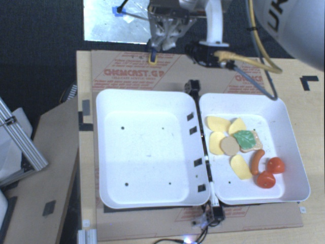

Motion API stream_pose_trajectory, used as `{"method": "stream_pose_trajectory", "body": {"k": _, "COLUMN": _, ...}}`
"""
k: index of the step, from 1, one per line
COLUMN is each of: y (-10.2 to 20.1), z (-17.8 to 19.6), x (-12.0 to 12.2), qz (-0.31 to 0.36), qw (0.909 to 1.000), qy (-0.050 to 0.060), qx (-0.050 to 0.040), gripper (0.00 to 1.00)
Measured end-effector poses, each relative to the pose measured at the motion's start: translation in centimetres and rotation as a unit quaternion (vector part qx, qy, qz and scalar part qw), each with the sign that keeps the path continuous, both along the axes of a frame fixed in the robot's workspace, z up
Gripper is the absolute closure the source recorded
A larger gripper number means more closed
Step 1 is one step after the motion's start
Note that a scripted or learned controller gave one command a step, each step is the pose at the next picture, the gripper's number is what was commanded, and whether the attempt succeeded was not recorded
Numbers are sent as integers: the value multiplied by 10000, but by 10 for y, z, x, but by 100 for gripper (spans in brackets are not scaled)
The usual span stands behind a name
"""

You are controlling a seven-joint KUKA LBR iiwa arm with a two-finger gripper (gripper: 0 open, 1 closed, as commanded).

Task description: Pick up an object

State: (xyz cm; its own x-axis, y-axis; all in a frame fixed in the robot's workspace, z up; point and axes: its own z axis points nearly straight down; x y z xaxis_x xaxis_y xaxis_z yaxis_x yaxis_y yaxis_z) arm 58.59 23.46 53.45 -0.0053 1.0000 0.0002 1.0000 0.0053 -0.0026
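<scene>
Where right bin (289,131) sits, red tomato (274,164), round

Dark carpeted floor (40,39); tan bench board (137,70); shiny metal sheet (109,14) beyond; aluminium rail (20,141) left

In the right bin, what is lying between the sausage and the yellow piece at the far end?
In the camera view, between the sausage and the far yellow piece lie the green-topped toast and a round beige slice.
</scene>
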Motion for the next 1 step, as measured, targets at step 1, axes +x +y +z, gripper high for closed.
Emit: {"method": "stream_pose_trajectory", "body": {"k": 1, "y": -26, "z": 0, "x": 69, "qz": -33, "qw": 10000, "qy": -38, "qx": 2, "gripper": 100}}
